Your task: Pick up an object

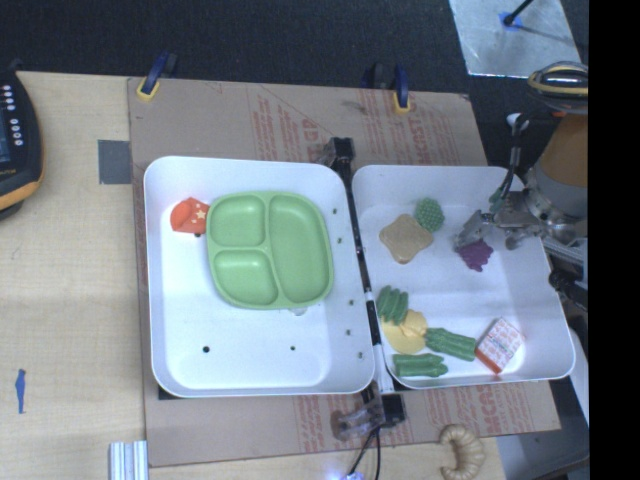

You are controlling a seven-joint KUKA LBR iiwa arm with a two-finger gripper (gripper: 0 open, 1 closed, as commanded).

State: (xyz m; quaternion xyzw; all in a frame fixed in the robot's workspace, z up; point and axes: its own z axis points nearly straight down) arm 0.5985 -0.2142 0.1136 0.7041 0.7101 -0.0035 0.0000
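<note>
In the right bin (530, 298), my gripper (473, 235) hangs low near the far right side, reaching in from the right. Just below and touching or almost touching its tip lies a small purple grape bunch (476, 255); I cannot tell whether it is gripped. To the left of it lie a tan bread slice (404, 238) and a round green knobbly piece (429, 213). Near the front of this bin are a green pickle cluster (392, 303), a yellow piece (405, 331), two green pods (450, 343) (420, 366) and a red-and-white packet (500, 345).
The left bin (180, 348) holds a green divided plate (270, 248) and a red piece with a yellow star (188, 216) at its far left. A black hinge strip (358, 268) runs between the bins. A tan curled item (462, 450) lies on the bench in front.
</note>
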